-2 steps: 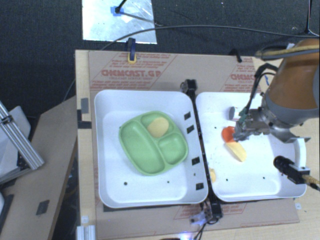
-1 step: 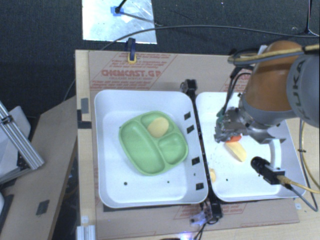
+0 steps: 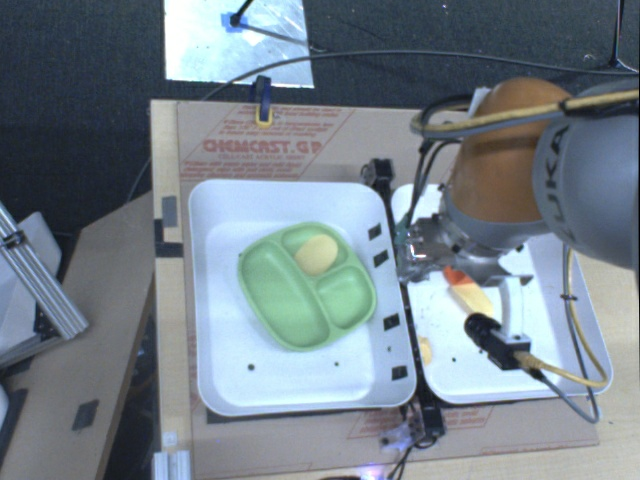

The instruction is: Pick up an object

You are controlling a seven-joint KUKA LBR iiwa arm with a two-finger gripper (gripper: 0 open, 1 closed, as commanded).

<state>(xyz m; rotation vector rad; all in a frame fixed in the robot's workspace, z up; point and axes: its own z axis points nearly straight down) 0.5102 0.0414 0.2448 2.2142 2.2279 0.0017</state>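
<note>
Camera view looks down on the desk (image 3: 250, 133) with two white bins side by side. The left bin (image 3: 230, 368) carries a green divided plate (image 3: 300, 293) near its middle, and a yellow rounded object (image 3: 318, 254) sits in that plate's far compartment. The right bin (image 3: 555, 368) lies under the arm (image 3: 530, 148), which reaches in from the right and covers most of the bin's far half.

The hand (image 3: 425, 251) hangs low at the right bin's left edge, close to the wall shared with the left bin. Whether it is released or clenched cannot be told, because the wrist body hides its tips.

The nearest candidate for picking is an orange and yellow object (image 3: 468, 290) lying in the right bin, just beside the hand and toward the bin's near right. Its long axis runs diagonally, from the far left to the near right of the bin. A small yellow piece (image 3: 426, 349) rests at the bin's near left edge. My judgement is that the hand would need a short shift toward the bin's middle to sit over the orange and yellow object, and nothing is visibly lifted yet
</note>
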